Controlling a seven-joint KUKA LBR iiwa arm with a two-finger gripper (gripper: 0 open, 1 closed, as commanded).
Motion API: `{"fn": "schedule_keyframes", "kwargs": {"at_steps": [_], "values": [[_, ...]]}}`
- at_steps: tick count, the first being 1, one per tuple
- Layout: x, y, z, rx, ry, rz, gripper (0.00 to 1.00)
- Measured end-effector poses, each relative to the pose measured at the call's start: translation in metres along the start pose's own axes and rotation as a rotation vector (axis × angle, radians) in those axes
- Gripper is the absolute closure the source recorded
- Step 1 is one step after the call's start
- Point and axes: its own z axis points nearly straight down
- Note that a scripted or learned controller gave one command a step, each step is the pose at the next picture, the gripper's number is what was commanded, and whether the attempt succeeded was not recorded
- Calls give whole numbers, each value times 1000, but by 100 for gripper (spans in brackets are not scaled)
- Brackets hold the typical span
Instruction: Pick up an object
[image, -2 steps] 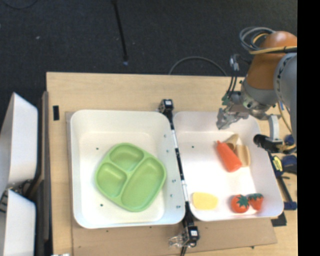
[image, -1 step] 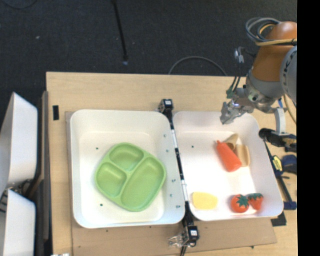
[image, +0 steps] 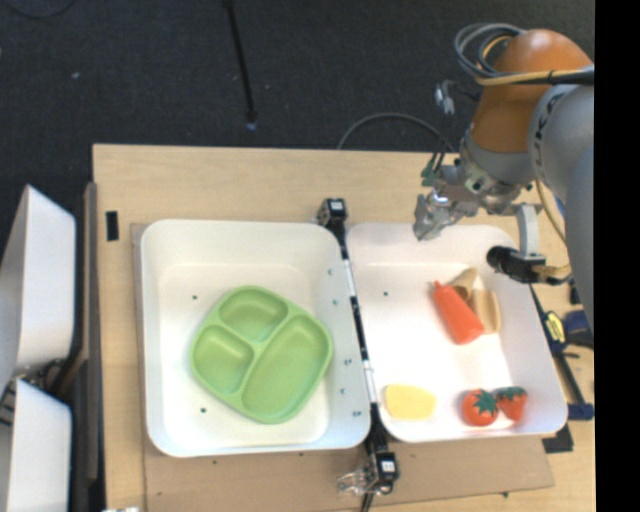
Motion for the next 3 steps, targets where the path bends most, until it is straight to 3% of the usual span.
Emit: {"fn": "schedule_keyframes", "kwargs": {"at_steps": [2, 3], "values": [[102, 9, -27, 0, 1, -2, 100], [164, 15, -23, 1, 0, -2, 100]]}}
